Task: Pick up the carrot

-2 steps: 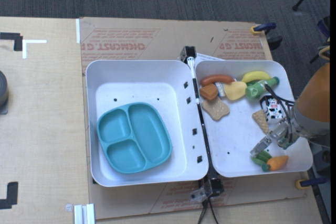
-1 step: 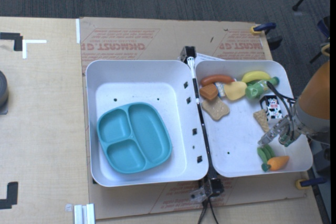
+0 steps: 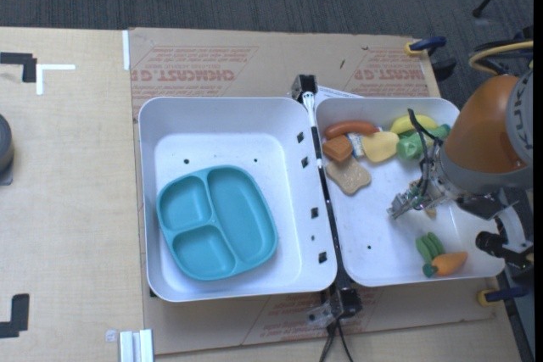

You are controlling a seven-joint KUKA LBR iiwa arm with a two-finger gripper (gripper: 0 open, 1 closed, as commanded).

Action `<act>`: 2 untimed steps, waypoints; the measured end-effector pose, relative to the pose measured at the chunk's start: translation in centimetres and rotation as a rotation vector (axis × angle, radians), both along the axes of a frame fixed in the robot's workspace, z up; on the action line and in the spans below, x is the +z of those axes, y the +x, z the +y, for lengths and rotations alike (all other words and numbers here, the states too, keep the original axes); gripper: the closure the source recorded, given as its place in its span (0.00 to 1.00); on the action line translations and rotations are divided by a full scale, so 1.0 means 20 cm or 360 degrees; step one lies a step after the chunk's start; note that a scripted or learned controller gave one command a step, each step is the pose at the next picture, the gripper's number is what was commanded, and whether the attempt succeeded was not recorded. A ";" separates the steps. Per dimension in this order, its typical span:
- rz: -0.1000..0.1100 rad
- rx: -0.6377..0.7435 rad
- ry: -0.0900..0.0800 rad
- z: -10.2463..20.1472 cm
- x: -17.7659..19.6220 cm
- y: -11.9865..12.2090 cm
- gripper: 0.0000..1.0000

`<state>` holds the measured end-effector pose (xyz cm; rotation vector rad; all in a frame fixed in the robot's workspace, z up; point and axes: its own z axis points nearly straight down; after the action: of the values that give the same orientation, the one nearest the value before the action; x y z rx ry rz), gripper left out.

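The carrot (image 3: 447, 264) is orange with a green leafy top and lies at the front right corner of the right bin (image 3: 373, 254). My gripper (image 3: 405, 204) hangs over the middle of that bin, up and to the left of the carrot and apart from it. The arm's orange band (image 3: 485, 127) covers part of the bin's right side. Nothing shows in the gripper.
At the back of the right bin lie a red sausage (image 3: 350, 129), an orange-brown chunk (image 3: 338, 148), a bread slice (image 3: 349, 176), a yellow piece (image 3: 380, 147) and a green piece (image 3: 411, 146). The left bin (image 3: 161, 123) holds a teal divided plate (image 3: 217, 221).
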<state>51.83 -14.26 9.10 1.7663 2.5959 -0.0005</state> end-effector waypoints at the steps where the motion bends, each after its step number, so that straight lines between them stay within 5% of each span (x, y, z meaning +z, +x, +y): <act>1: 0.0001 0.0000 0.0000 0.00 0.00 0.00 0.00; 2: 0.0022 0.0209 0.0050 -0.14 0.01 0.02 0.00</act>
<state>52.24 -17.08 9.29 1.6073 2.7312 0.0283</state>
